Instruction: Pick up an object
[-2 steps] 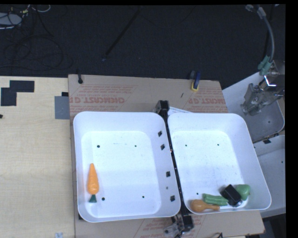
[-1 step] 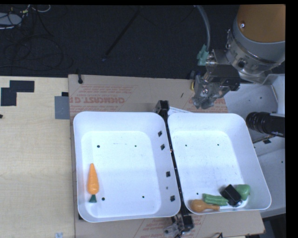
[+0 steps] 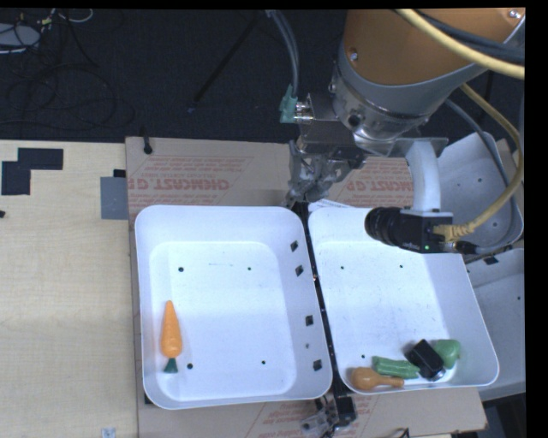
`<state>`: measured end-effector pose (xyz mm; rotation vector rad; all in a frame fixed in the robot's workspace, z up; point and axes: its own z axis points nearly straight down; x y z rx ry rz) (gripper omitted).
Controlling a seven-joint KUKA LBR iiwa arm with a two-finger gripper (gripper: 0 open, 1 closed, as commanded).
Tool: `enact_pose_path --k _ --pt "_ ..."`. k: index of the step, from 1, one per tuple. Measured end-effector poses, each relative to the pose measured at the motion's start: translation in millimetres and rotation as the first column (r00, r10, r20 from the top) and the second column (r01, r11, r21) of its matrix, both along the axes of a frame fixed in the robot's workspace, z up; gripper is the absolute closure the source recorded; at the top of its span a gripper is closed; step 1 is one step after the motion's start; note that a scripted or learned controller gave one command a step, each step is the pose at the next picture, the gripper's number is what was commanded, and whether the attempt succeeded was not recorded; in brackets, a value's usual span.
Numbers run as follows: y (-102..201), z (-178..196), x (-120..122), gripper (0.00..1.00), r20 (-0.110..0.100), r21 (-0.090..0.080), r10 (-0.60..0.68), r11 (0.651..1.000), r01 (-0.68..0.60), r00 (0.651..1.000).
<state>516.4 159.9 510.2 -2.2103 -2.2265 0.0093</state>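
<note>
Hovering gripper [image 3: 310, 190] above bins' far edge, grip state unclear | carrot [image 3: 170, 330] in left bin [image 3: 214, 224] | toys in right bin [image 3: 390, 227]

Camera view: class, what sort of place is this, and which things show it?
Probably a robotics lab bench for grasping trials: a robot arm above two white bins, toy items like a carrot, and loose cables behind.
</note>
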Motion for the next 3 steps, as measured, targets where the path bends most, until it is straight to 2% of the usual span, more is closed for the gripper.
enact_pose_path --k 1,2,3 --pt "-174.2 -33.4 36.1 1.00 0.000 -0.005 -0.024 1.000 0.024 1.000" --pt "-190.3 -87.0 26.2 1.00 -0.001 0.001 -0.009 1.000 0.009 1.000" --pt "-263.7 -163.9 18.8 1.00 -0.002 0.000 -0.014 1.000 0.014 1.000"
